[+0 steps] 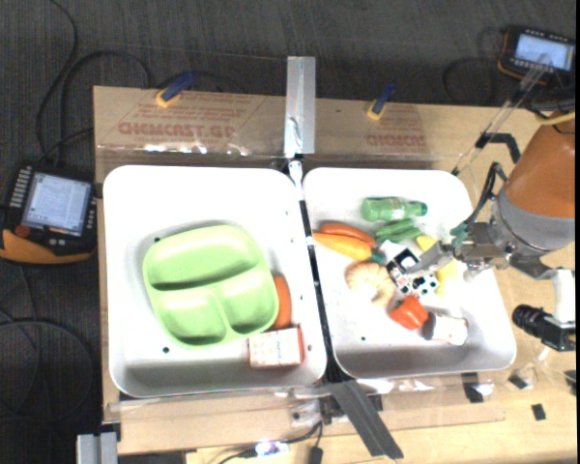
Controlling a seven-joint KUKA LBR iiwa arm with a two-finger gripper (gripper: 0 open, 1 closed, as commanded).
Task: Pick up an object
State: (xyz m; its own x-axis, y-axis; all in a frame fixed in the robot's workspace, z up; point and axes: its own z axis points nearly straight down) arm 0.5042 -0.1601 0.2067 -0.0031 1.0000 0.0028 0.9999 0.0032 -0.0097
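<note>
On the bench [222, 124], brown board over dark carpet, you've got two white bins touching along a centre seam. Left bin [126, 259]: green divided tray [208, 283] fills most of it, an orange thing tucked at the tray's right edge, small pink box [274, 349] near the front wall. Right bin [478, 346]: cluttered middle — green bottle [391, 208] toward the back, orange and yellow pieces [343, 240] by the seam, red-and-white item [427, 322] toward the front. Bare floor along the front-left of that bin. Gripper [443, 257] comes in over the right rim, low by a black-and-white dice-like block [411, 269]; you can't tell how it is set.
</note>
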